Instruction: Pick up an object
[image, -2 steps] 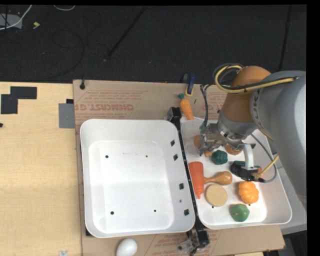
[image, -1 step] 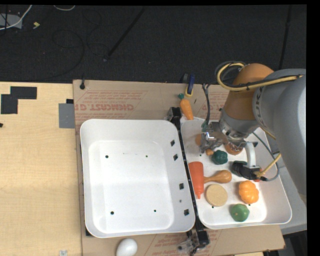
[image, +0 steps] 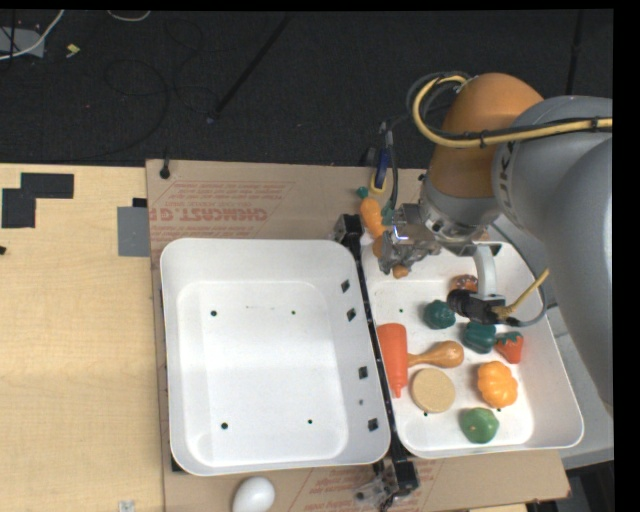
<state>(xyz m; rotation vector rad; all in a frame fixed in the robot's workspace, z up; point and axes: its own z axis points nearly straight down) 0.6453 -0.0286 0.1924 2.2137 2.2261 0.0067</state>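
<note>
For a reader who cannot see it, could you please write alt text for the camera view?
A grey arm reaches from the right over the right bin, which holds toy food including a carrot, a pumpkin and a green pepper. The left bin sits beside it.

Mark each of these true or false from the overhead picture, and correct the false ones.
1. All the toy food lies in the right bin. True.
2. The orange carrot lies along the right bin's left wall, beside the divider. True.
3. The green pepper sits at the far end of the bin, under the arm. False: it lies at the near end, below the round tan disc.
4. A white egg-shaped object rests inside the left bin. False: it lies outside, on the board just below that bin's near edge.
5. The gripper is over the left bin. False: it is at the far left corner of the right bin.
</note>
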